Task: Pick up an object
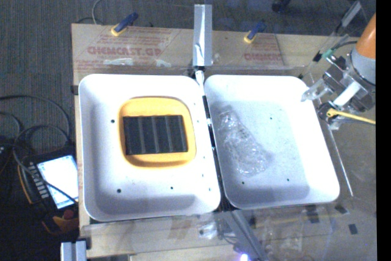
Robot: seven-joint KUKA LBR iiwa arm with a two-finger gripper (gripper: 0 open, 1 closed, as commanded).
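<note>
Left bin [98, 192] holding a rounded yellow tray with a dark ribbed insert [156, 131]; right bin [293, 189] holding crinkled clear plastic [241, 142]. Tool [327, 98] beside right bin's rim, grip state impossible to tell.

Orange band [368, 41] above grey-and-white wrist hardware, dark cabling, translucent gripper [317, 92] parts
</note>
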